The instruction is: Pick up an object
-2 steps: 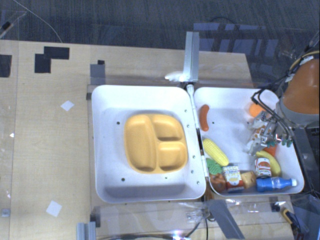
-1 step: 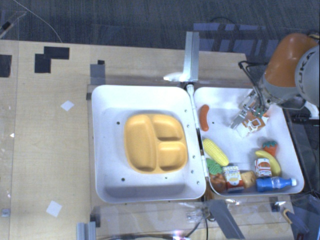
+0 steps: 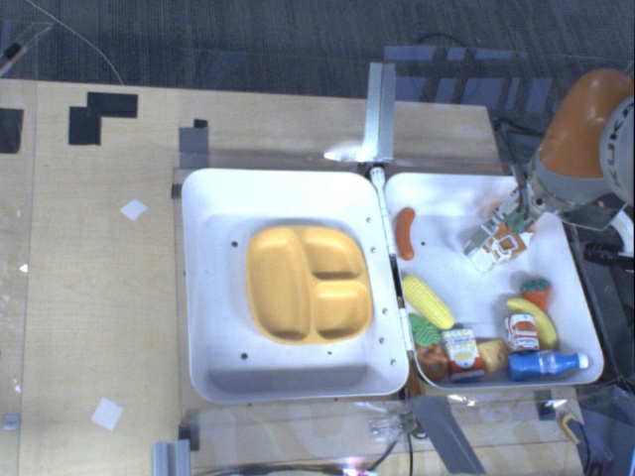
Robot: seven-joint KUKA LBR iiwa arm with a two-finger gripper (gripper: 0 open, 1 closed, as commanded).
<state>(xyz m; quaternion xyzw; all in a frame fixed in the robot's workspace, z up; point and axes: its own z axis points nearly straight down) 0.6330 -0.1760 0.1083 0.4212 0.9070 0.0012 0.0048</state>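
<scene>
My gripper [image 3: 486,241] hangs low over the upper right part of the right bin [image 3: 446,191]. A small white, orange and green carton [image 3: 510,244] lies right against it; whether it is held is unclear. The arm's orange band [image 3: 585,117] rises at the right edge. Lower in this bin lie a red sausage [image 3: 405,234], a yellow corn cob [image 3: 428,301], a banana [image 3: 533,320], a small orange carrot-like toy [image 3: 536,293], a red can [image 3: 523,333] and a blue bottle [image 3: 544,366].
A yellow divided plate [image 3: 308,283] sits in the middle of the left bin [image 3: 213,266]. A small juice box [image 3: 459,345] and a green item [image 3: 427,331] crowd the right bin's front edge. A metal post [image 3: 381,112] stands behind the bins' shared wall.
</scene>
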